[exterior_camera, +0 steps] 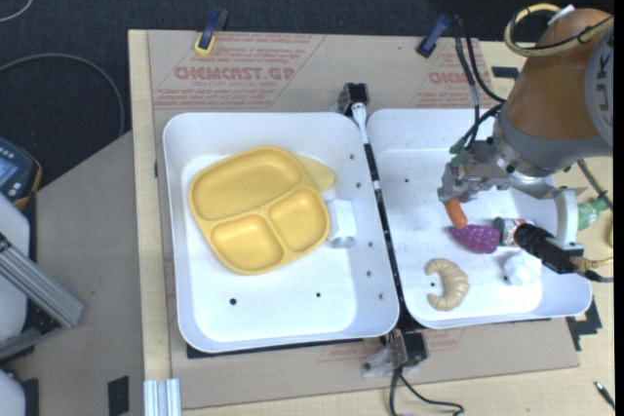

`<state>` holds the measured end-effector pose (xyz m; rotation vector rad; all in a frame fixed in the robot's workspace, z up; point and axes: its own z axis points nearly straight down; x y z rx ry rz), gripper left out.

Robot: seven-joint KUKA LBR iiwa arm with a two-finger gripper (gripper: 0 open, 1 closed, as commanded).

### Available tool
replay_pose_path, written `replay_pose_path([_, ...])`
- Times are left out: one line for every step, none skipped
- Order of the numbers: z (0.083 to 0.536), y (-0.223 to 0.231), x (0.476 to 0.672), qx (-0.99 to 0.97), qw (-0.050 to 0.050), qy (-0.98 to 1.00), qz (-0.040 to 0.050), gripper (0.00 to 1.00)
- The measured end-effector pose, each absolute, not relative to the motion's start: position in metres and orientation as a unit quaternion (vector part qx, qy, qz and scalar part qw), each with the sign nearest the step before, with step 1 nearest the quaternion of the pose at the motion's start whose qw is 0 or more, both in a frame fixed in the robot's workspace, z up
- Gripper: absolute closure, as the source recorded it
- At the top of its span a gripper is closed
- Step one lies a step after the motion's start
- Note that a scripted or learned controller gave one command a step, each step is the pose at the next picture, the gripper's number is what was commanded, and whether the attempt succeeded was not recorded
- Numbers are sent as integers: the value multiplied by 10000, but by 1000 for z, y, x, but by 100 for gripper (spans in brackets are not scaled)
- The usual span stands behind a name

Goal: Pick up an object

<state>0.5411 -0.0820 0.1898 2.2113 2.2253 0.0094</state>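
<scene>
Camera view: yellow tray (259, 208) in left bin (195, 307); croissant (448, 283) in right bin (409, 141)

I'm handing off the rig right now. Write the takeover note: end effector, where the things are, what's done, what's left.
End effector: low in the right bin, just above the orange carrot. Open or shut: cannot tell.
Right bin also has a purple grape bunch, a tan croissant and a small white piece.
Left bin: yellow divided plate, small white block beside it.
Done: nothing visibly lifted.
Left: grasp one object, likely the carrot, and raise it.
</scene>
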Motion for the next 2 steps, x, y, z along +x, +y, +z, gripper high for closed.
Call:
replay_pose_path([316, -29, 513, 7042, 46, 7100, 61, 100])
replay_pose_path([312, 35, 478, 7043, -26, 7099, -5, 100])
